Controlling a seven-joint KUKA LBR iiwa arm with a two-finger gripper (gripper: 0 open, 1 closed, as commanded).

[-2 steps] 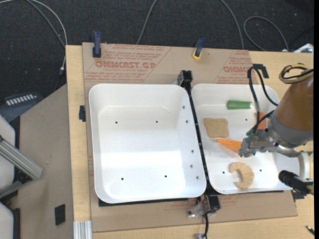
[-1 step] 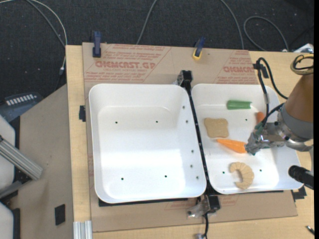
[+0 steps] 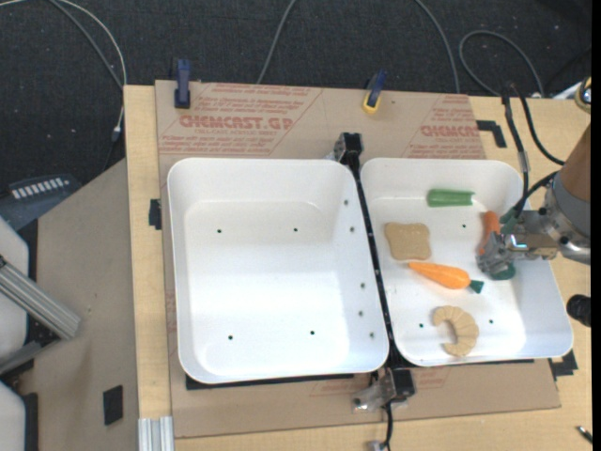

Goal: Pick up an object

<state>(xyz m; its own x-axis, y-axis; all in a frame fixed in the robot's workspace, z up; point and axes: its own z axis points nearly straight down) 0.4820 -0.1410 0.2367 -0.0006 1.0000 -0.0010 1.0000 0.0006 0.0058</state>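
Observation:
The right bin (image 3: 540, 332) holds several toy foods. A green pod (image 3: 451, 196) lies at the back, a tan bread slice (image 3: 408, 241) left of centre, an orange carrot (image 3: 439, 273) in the middle and a croissant (image 3: 455, 330) at the front. My gripper (image 3: 498, 248) is low over the bin's right side, reaching in from the right. A small orange piece (image 3: 490, 224) shows just behind it and a dark green piece (image 3: 497, 270) just in front, both touching or nearly touching it. Whether either is held I cannot tell.
The left bin (image 3: 188, 181) adjoins the right one along a black divider clip (image 3: 349, 145). Both stand on a brown cardboard sheet (image 3: 244, 111) clamped at the back. Cables (image 3: 516, 130) trail by the arm at the right.

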